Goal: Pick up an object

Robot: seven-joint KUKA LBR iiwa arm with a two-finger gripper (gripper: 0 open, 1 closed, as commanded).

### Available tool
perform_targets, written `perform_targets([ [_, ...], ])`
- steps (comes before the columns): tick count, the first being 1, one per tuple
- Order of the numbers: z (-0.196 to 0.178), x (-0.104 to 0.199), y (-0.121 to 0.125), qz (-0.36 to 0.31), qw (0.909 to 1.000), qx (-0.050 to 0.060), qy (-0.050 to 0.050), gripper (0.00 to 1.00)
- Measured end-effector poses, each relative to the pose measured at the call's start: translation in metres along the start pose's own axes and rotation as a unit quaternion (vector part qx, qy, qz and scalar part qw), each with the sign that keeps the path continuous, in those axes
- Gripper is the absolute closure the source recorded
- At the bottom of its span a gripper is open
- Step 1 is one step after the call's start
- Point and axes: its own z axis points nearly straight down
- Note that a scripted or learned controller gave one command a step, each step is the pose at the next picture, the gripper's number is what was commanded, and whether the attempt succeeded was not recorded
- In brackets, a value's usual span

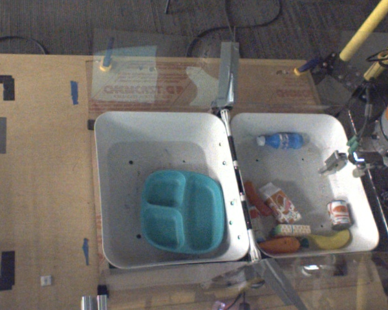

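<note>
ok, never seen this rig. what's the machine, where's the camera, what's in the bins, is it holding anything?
One fixed camera sits above a bench and looks down at a slant on two shallow white bins side by side. The left bin holds a teal divided tray. The right bin holds a water bottle, a snack packet, a small can, a banana, a carrot-like orange piece and a reddish sausage-like piece. The machine is a robot arm reaching in from the picture's right; its gripper sits over the right bin's right side. Nothing shows in its grasp.
</note>
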Motion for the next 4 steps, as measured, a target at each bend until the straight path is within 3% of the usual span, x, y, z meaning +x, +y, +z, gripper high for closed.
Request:
perform_targets([
  [1,0.108,0.011,0.027,0.037,0.9993,-0.003,-0.001,0.00],
  [2,0.110,0.039,0.113,0.040,0.9992,0.006,-0.002,0.00],
  [3,0.093,-0.004,0.085,0.074,0.9973,0.000,0.000,0.00],
  [4,0.110,0.015,0.107,0.094,0.9956,0.006,-0.002,0.00],
])
